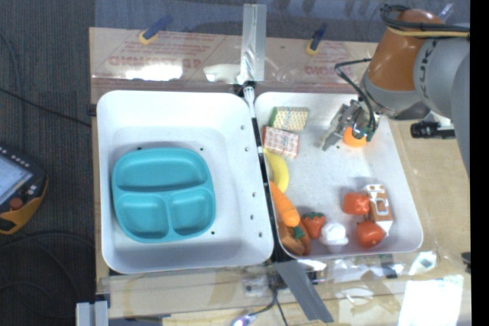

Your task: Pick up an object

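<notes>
Where the grey arm with its orange band reaches in from the right, the two-finger gripper (345, 127) sits low in the right white bin (403, 187), its jaws spread beside a small round orange object (354, 137) touching them. A yellow banana (280, 173), orange carrot (285, 210) and red tomato-like pieces (367, 234) lie nearer the front. The left white bin (137, 111) holds a teal three-compartment plastic tray (162, 193).

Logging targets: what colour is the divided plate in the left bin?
Teal blue, plain with no pattern: the divided plate shows clearly in the camera view.
</notes>
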Controlling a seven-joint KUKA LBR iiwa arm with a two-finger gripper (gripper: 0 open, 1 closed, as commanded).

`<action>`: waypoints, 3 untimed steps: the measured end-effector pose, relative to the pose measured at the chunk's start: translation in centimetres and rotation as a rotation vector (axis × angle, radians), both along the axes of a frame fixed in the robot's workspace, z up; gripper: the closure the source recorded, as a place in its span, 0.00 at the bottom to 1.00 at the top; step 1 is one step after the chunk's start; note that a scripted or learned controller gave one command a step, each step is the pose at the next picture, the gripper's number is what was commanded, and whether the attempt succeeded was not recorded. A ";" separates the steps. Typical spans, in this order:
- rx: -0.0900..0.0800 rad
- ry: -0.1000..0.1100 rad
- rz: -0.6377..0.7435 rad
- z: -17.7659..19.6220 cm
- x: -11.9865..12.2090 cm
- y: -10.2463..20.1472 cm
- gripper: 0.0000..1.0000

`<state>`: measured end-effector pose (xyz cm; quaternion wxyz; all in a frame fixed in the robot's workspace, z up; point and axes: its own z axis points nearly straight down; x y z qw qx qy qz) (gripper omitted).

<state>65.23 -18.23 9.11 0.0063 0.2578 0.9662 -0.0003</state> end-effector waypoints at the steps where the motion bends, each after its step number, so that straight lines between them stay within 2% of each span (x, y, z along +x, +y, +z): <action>1: 0.003 0.008 -0.162 12.2 -1.3 3.4 1.00; 2: 0.002 0.011 0.395 3.4 -2.4 8.7 1.00; 3: -0.002 0.011 0.745 0.8 -5.2 3.8 1.00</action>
